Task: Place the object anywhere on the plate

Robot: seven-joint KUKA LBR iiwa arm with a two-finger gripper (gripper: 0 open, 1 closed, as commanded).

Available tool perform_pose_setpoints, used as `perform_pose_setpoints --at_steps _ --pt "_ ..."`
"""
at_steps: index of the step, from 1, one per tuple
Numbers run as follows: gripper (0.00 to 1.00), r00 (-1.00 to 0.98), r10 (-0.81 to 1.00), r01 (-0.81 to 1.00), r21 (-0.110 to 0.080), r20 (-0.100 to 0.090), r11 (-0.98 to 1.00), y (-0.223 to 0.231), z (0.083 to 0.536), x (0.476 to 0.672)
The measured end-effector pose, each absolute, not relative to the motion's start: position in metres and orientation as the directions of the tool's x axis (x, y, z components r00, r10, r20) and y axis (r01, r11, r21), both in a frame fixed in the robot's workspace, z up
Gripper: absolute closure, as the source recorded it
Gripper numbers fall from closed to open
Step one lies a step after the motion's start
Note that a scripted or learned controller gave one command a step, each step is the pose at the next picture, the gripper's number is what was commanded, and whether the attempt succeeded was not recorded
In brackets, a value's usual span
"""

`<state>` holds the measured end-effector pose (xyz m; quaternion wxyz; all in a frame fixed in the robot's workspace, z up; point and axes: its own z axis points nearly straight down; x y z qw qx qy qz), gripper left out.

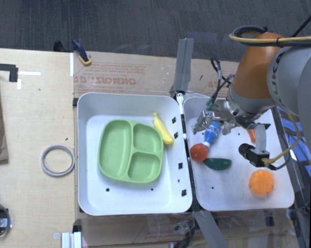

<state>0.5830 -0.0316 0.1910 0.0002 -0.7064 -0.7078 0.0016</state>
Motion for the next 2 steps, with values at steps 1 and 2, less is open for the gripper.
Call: perform_pose_setpoints --at_steps 1,2 --pt "0.00 -0.001 1.000 1.000 -0.002 -0.002 0.001 0.053 0.191 0.619" --pt "0.00 -0.001 1.000 1.000 -0.004 -0.002 0.001 0.124 0.170 0.613"
